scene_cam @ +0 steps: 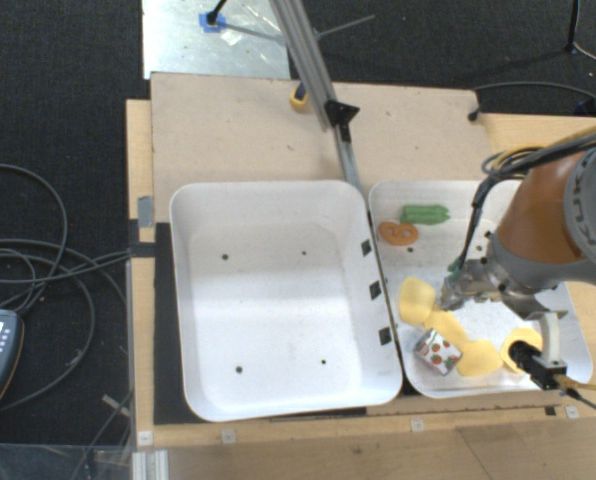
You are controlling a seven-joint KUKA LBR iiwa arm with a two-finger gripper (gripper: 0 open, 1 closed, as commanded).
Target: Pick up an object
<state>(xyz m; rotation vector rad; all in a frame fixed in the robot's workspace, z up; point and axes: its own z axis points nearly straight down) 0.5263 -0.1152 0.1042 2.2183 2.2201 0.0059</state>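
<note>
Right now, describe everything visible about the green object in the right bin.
The green object is a small, elongated piece, bright green with a slightly bumpy outline, looking like plastic or rubber. It lies flat, lengthwise across the view, on the floor of the right bin near its far wall. The orange pretzel-like piece lies just beside it, toward the near left; whether they touch is unclear. The gripper is well apart from it.
</note>
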